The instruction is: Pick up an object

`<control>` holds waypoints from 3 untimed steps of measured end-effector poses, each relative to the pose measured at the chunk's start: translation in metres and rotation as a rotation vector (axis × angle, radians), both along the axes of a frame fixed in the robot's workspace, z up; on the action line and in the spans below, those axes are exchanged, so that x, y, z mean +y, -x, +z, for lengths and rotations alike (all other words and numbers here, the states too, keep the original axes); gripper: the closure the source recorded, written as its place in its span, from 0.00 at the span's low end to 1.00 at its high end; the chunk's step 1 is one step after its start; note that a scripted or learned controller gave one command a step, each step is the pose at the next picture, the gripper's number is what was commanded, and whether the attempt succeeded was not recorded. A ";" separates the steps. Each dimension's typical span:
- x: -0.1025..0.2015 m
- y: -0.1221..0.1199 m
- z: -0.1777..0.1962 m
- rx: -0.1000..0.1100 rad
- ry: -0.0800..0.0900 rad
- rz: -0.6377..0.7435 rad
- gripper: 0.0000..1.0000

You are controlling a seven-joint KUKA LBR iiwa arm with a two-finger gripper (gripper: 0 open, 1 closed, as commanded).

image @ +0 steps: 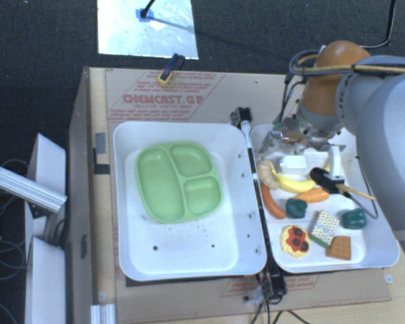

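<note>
One camera above the bench (pixel 189 90)
It looks down at a slant and sees the left bin (pixel 123 181) and the right bin (pixel 381 248).

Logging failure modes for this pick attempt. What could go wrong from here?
1. The gripper hangs over the far corner of the right bin, close to the rim; coming down there, it may hit the wall instead of a toy.
2. The banana, white block and carrot lie crowded together, so a grasp could shove neighbours or slip off.
</note>
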State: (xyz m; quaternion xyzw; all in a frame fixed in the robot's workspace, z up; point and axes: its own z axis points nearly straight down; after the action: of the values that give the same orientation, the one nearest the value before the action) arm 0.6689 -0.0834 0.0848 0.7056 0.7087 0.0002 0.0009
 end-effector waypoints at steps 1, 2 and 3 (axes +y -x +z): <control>0.000 -0.001 0.011 -0.004 0.001 0.002 1.00; 0.000 -0.001 0.011 -0.003 0.001 0.002 0.00; -0.001 0.000 0.000 0.000 0.000 0.000 0.00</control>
State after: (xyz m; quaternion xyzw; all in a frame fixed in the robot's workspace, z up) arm 0.6690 -0.0841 0.0848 0.7056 0.7086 0.0002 0.0009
